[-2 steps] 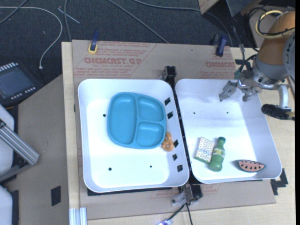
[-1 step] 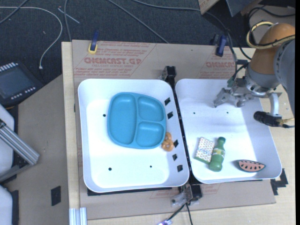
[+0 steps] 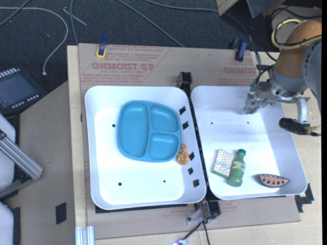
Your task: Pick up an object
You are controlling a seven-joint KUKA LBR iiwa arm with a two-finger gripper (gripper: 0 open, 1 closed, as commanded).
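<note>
One watermelon slice (image 3: 273,180), one bottle (image 3: 236,168).

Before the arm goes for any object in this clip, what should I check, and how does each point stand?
1. Hand over the right bin, where the loose objects lie: ok, it hangs above the bin's far part.
2. Nothing carried already: ok, no object shows at the hand.
3. Finger opening: cannot tell, too small to read.
4. Hand lined up over a target: not ok, the green bottle, patterned packet and watermelon slice all lie near the bin's front edge, away from the hand.
5. Target free to grasp: not ok for the bottle and packet, which touch; ok for the watermelon slice, which lies apart.
</note>
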